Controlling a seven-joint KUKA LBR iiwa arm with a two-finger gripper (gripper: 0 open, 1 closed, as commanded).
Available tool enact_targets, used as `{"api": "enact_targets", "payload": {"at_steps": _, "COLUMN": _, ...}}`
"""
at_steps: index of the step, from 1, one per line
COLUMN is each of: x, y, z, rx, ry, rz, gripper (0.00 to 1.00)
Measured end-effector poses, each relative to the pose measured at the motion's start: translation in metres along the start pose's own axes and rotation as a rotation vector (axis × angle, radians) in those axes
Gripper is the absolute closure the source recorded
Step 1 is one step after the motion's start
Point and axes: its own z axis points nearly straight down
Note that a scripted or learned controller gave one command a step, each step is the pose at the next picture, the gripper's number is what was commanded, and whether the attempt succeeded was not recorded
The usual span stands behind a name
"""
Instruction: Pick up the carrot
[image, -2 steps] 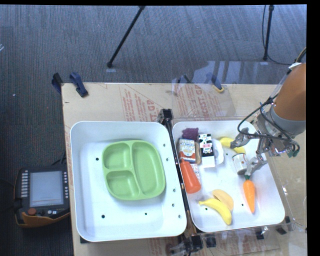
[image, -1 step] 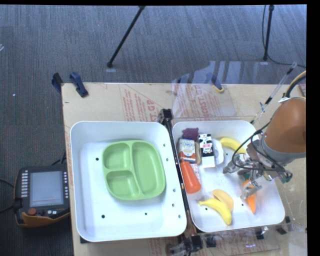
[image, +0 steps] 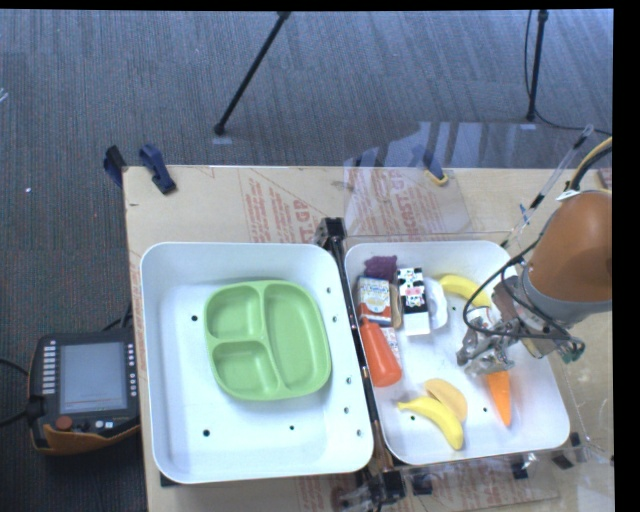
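The carrot (image: 500, 398), a short orange cone with its tip pointing toward the front, lies in the right bin (image: 545, 425) near that bin's right wall. My gripper (image: 486, 351) hangs low over the bin, just behind the carrot's thick end and slightly to its left. The grey wrist with its orange band (image: 572, 250) rises to the right of it. Nothing is visibly lifted off the bin floor.
The right bin also holds a banana (image: 437, 416) and a yellow-orange slice (image: 449, 396) at the front, an orange-red oblong item (image: 380, 354), small boxes (image: 413, 298), a purple item (image: 379, 267) and a second banana (image: 462, 287). A green divided plate (image: 268, 338) sits in the left bin (image: 170, 420).
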Motion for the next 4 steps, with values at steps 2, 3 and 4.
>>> {"api": "enact_targets", "payload": {"at_steps": 2, "x": 0.041, "y": 0.012, "z": 0.007, "rx": 0.004, "ry": 0.001, "rz": -0.227, "gripper": 0.00}}
{"api": "enact_targets", "payload": {"at_steps": 3, "x": 0.038, "y": 0.015, "z": 0.000, "rx": -0.001, "ry": 0.000, "rz": -0.234, "gripper": 1.00}}
{"api": "enact_targets", "payload": {"at_steps": 4, "x": 0.067, "y": 0.023, "z": 0.007, "rx": 0.003, "ry": 0.001, "rz": -0.604, "gripper": 1.00}}
